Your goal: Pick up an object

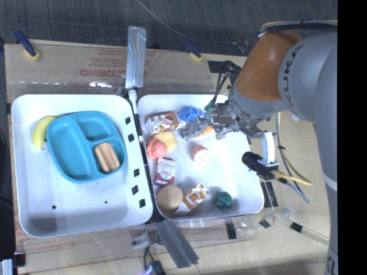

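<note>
Seen from above at a slant, two shallow white bins sit side by side on the table. My arm (287,67), grey with an orange band above the wrist, reaches in from the right over the right bin (243,202). My gripper (198,128) hangs low in that bin's upper middle, close to its far edge; whether my jaws are released or clenched, I cannot tell, as the wrist body covers them. Just beside the gripper lie a blue object (188,114) and, touching or nearly touching it, an orange piece (205,132). To their left, near the divider between the bins, a brown-and-white packet (163,121) lies above a yellow item (165,137) and a pink ball-like item (156,149), which touch each other. A small red-and-white piece (200,153) lies alone near the bin's middle. Lower down is a red-and-white carton (166,171), then a round brown item (170,198) at the near-left corner, with an orange-and-white packet (196,196) and a dark green lump (223,199) along the near edge. The left bin (74,216) holds a blue divided tray (77,139) with a hot-dog-like bun (106,157) in its right compartment, and a yellow banana (39,132) lies against the tray's left rim.
</note>
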`<control>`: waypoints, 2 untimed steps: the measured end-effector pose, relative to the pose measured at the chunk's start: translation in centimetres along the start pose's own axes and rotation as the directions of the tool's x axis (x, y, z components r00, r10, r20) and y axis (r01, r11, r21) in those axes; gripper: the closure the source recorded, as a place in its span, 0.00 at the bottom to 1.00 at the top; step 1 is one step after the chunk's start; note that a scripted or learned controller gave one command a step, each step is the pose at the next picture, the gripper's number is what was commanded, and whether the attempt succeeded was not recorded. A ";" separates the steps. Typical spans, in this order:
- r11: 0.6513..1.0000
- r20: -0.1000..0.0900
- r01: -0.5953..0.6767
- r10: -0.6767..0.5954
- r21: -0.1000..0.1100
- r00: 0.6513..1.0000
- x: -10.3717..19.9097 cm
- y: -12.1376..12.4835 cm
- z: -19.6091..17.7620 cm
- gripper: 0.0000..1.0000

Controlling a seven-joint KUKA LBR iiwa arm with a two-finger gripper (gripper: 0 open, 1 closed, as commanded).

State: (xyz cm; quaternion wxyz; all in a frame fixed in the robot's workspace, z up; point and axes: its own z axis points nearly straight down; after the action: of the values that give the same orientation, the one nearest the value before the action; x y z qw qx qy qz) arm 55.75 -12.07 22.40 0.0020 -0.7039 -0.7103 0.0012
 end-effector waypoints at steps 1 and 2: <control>0.994 -0.002 0.113 -0.113 0.008 0.994 -5.3 2.3 11.7 0.00; 0.982 0.000 0.186 -0.186 -0.002 0.982 -6.6 -0.5 13.2 0.00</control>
State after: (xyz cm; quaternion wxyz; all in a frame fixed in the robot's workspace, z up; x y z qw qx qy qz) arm 55.28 -18.68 9.17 0.0015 -0.6343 -0.7731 0.0005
